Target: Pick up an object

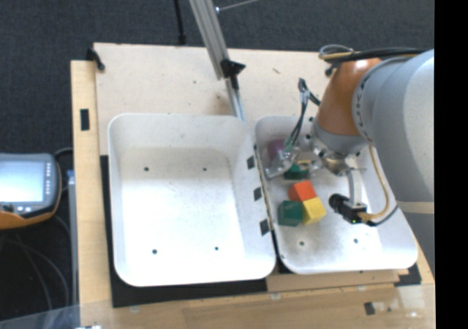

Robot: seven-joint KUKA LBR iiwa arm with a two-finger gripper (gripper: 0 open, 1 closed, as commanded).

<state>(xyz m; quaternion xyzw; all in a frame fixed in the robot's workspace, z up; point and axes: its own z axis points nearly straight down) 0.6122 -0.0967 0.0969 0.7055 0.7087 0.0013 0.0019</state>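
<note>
My gripper (287, 164) is down in the right bin (380, 247), near its left wall, under the grey arm and its orange band (342, 104). A small dark green object (297, 172) lies right at the gripper's tip; the view does not settle whether it is held. Just behind the gripper sits a purple object (276, 148). In front of it three blocks cluster together: an orange one (302, 191), a yellow one (315, 210) and a green one (290, 213).
The left bin (124, 145) stands beside the right one, their walls touching. A slanted metal pole (208, 24) rises behind the bins. A black cable connector (345, 207) hangs off the wrist over the right bin. A grey device (25, 181) sits off the bench's left.
</note>
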